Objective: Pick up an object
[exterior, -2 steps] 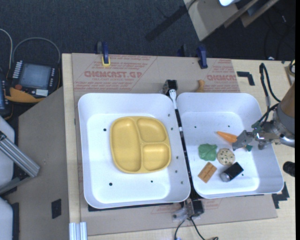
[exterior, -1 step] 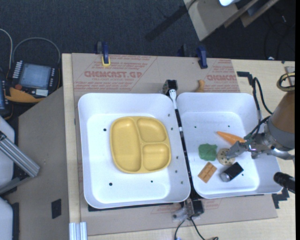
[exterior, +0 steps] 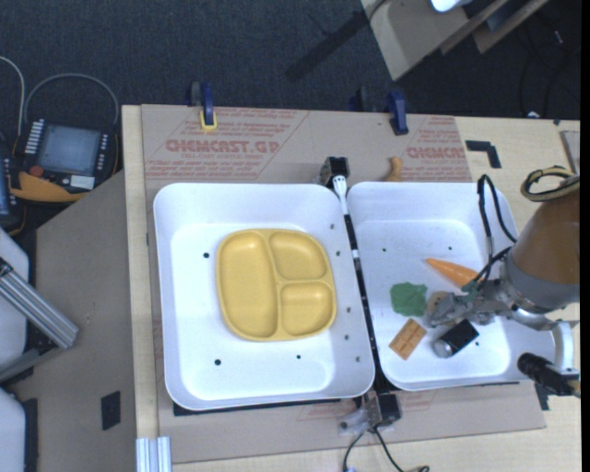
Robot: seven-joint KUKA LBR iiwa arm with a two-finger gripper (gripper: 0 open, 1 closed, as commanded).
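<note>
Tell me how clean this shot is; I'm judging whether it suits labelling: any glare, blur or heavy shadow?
Camera view: even, soft light, with only faint shadow beside the yellow plate; no strong glare on the white bins; the gripper and nearby small items look slightly soft; a bright blown-out patch sits at the top edge.

Claw (exterior: 446, 312) low among right-bin objects

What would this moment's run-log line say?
arm: over right bin | gripper: low among green piece, orange carrot, tan block | grasp: unclear | left bin: yellow plate
</note>
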